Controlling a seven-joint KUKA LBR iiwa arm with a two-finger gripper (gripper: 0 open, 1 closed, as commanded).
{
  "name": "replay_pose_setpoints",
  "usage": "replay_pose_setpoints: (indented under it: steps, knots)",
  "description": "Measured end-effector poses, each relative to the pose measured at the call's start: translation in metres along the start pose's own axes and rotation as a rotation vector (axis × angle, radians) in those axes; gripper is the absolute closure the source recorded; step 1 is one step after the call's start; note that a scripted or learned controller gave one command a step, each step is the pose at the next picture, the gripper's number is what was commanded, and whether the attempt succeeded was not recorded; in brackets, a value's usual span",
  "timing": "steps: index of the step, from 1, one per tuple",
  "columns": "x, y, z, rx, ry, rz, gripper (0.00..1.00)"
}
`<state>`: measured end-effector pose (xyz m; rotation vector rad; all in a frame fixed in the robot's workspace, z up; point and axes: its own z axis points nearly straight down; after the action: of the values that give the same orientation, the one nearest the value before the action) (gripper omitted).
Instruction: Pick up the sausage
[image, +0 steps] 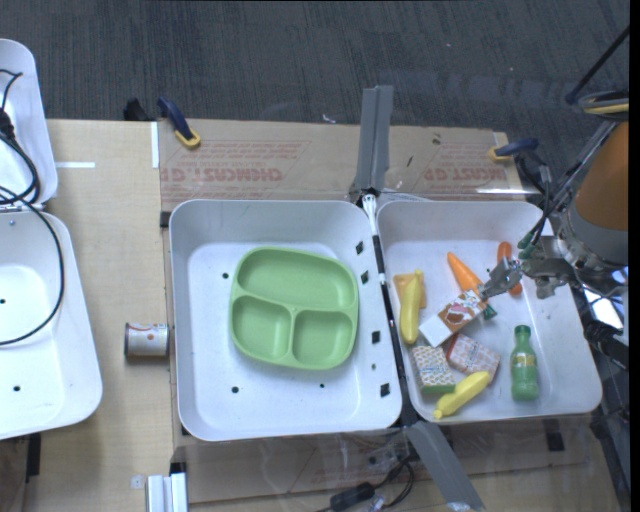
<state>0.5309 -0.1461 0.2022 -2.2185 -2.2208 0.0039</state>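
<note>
In the right bin (560, 225), a slim orange-red piece that looks like the sausage (507, 254) lies near the far right side, partly covered by the arm's wrist. My gripper (497, 281) hangs low over the bin's middle right, its tip between that piece and a small red and white carton (458, 315). An orange carrot (461, 270) lies just left of the tip. I see nothing clearly held.
The right bin also holds a yellow banana (409, 308), two patterned boxes (433, 366) (473, 354), a yellow piece (462, 394) and a green bottle (523, 363). A green divided plate (295, 308) sits in the left bin (200, 300). A small can (147, 340) lies on the bench at the left.
</note>
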Motion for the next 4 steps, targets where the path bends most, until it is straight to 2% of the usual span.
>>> replay_pose_setpoints:
  steps: [1,2,3,4]
  knots:
    - [-0.038,0.053,0.101,-0.001,0.0,0.081,0.0]
    - [-0.039,0.053,0.092,-0.002,0.0,0.084,1.0]
    - [-0.039,0.053,0.092,-0.002,-0.001,0.084,0.0]
    - [-0.011,-0.044,0.11,-0.006,0.0,0.177,0.0]
